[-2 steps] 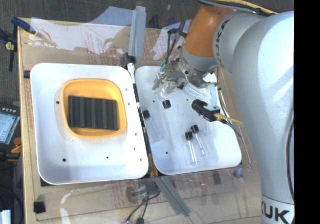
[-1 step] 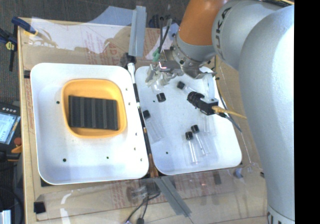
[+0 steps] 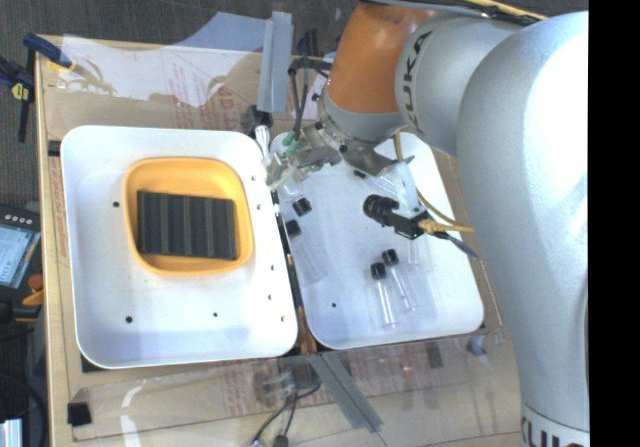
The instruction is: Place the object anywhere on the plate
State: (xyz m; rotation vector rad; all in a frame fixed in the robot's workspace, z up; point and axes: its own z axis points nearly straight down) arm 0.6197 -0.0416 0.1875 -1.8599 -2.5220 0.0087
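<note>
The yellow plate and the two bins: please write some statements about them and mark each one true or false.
1. The yellow plate lies in the left bin. True.
2. Clear tubes with black caps lie on the plate. False: they lie in the right bin.
3. The plate carries a dark ribbed insert. True.
4. The gripper is above the plate's middle. False: it is near the seam between the bins, at their far end.
</note>
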